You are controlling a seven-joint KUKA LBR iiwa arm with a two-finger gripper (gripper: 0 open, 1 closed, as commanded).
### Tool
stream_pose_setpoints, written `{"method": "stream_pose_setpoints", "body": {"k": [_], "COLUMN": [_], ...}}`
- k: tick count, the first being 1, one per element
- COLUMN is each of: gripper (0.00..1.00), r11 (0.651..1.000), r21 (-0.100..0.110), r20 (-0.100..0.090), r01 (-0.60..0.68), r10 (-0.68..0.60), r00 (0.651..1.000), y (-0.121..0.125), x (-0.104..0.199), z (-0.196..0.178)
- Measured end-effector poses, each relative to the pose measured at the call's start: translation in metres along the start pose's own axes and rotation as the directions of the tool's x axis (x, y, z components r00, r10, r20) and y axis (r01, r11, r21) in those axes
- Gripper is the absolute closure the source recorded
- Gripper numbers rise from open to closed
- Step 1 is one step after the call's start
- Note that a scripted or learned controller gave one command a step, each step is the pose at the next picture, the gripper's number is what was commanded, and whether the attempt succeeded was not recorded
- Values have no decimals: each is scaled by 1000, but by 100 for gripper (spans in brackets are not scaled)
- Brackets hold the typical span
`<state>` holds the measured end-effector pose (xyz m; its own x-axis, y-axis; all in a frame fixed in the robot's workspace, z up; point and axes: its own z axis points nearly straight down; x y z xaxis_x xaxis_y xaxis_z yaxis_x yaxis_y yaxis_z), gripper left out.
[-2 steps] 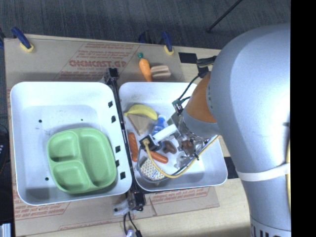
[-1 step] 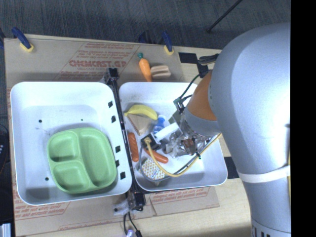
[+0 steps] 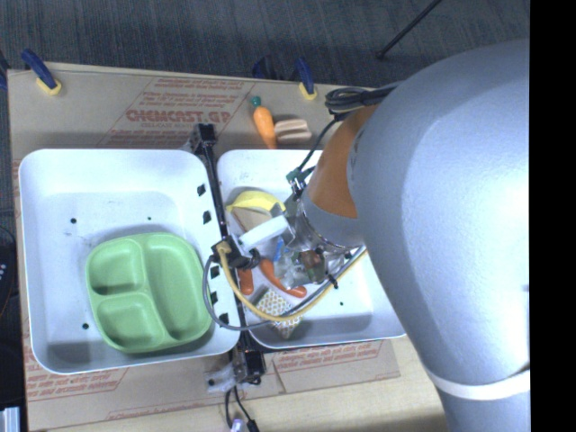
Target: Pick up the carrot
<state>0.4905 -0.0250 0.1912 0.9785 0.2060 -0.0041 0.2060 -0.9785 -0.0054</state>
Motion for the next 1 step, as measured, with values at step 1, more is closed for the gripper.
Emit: {"method": "stream_pose_setpoints", "body": {"k": [1], "gripper": [100], "r11": [1000], "r21": [-3], "r20": [-1], "r01": [1], "r10": [-1], "r00": [1000], "y": [-77], "x": [1], "z": [-25]}}
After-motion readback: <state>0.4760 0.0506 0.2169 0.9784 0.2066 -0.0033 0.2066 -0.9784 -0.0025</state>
